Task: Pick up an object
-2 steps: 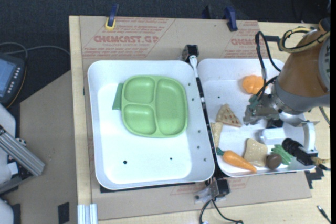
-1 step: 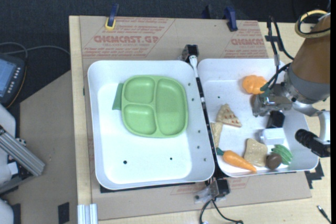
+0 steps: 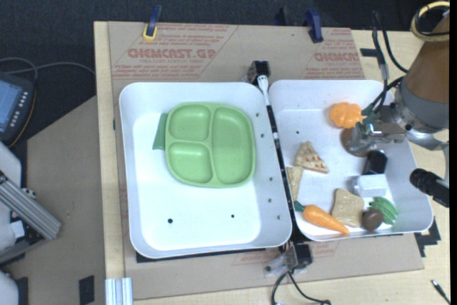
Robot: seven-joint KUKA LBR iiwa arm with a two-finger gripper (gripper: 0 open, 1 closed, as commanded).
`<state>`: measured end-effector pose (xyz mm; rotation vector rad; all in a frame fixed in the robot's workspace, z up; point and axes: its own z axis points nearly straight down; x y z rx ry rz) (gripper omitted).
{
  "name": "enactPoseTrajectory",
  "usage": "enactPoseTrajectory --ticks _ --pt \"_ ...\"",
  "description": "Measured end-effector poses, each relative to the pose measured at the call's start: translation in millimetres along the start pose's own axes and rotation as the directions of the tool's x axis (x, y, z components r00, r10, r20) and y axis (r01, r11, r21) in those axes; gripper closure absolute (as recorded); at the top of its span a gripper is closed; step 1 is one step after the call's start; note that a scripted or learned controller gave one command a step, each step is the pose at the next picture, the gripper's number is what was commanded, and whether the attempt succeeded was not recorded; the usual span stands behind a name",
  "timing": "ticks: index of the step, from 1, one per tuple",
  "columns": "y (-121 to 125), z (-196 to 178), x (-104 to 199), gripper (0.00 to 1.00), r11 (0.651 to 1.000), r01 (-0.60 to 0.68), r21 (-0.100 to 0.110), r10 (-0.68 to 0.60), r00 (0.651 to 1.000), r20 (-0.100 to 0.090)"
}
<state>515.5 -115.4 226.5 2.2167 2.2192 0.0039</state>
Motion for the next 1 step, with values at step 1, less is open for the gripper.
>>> enactPoseTrajectory --ticks 1 --pt "-9.9 -0.4 42.5 1.00 1.000 0.003 0.007 -0.003 1.000 -0.004"
